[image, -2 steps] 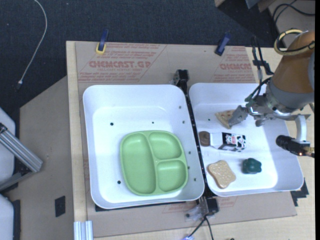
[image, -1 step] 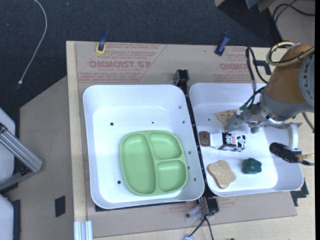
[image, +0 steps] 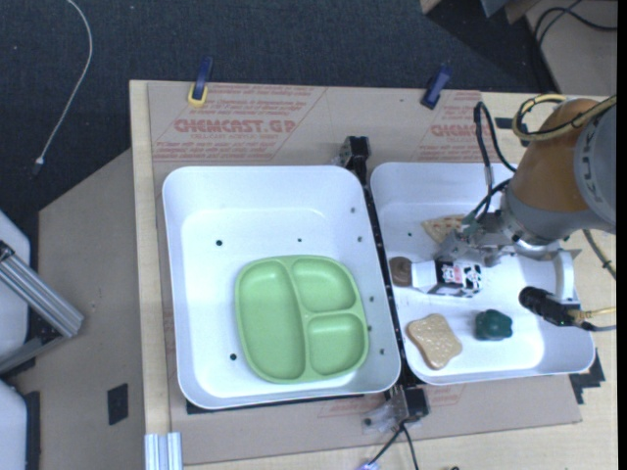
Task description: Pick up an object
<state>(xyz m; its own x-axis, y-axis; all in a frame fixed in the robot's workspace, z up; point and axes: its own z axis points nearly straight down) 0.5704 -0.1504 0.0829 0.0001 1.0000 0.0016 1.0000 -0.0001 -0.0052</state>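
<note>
The right bin (image: pixel 549 360) holds several small things. A white tube-like object with a dark printed end (image: pixel 438 275) lies in the bin's middle. Next to it on the left is a small brown piece (image: pixel 400 270). A tan cracker-like piece (image: pixel 439 228) lies farther back. A toy bread slice (image: pixel 434 341) and a dark green lump (image: pixel 494 325) rest near the front wall. My gripper (image: pixel 470 253) hangs low over the right end of the white object, just beside the tan piece. The wrist hides what lies directly beneath it.
The left bin (image: pixel 196 213) holds a light green divided plate (image: pixel 299 316). A black clamp (image: pixel 355 150) sits at the back between the bins. Cables and a black connector (image: pixel 544 305) trail off the arm over the right bin's right side.
</note>
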